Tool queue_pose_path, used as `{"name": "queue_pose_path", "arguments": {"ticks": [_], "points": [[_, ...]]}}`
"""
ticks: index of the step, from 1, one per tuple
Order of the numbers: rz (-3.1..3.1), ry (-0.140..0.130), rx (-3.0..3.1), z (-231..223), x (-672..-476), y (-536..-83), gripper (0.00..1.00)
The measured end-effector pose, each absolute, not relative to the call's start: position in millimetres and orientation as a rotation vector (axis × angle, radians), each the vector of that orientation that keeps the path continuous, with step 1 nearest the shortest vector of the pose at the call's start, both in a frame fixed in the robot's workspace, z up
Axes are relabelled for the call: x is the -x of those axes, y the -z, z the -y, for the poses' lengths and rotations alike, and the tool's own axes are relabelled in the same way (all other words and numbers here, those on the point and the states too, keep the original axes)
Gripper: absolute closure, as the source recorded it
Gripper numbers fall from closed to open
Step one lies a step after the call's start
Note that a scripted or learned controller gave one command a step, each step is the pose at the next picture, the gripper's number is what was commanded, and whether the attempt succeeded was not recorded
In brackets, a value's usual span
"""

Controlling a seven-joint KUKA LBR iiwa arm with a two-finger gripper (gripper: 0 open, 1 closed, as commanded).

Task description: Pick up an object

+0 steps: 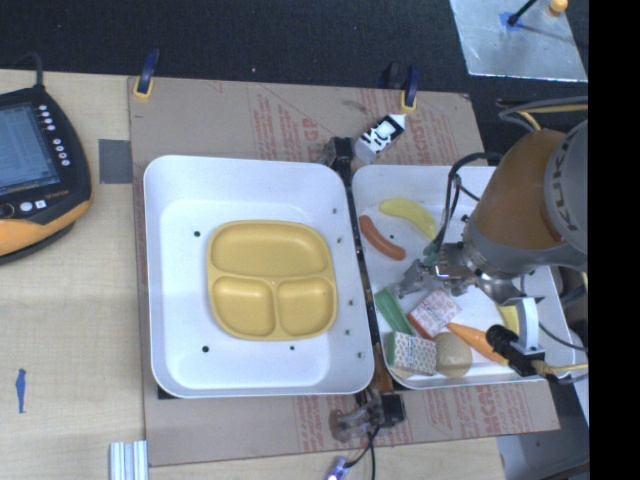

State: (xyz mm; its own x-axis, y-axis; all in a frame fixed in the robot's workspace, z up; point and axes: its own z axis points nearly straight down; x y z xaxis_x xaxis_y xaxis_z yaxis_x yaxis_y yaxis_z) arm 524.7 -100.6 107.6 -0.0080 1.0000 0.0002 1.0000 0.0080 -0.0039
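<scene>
- Your gripper [432,273] hangs low inside the right bin [400,180], at about 9 o'clock from the arm's orange band [520,193]; you cannot tell its state from here.
- Just at its 6 o'clock lies a white-and-red packet [434,313].
- A sausage [382,237] sits at its 10 o'clock, a yellow banana [408,213] at 11.
- The yellow divided tray [271,278] rests in the left bin [170,268].

We see a yellow divided tray [271,290] in the left bin [170,268], a pendant [35,173] at the bench's left edge, and blue clamps [146,73] on the cardboard [250,118].
</scene>
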Motion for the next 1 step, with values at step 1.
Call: {"name": "queue_pose_path", "arguments": {"ticks": [1], "points": [[2.224, -0.004, 2.216, 189.3, -648.6, -91.7, 0.00]]}}
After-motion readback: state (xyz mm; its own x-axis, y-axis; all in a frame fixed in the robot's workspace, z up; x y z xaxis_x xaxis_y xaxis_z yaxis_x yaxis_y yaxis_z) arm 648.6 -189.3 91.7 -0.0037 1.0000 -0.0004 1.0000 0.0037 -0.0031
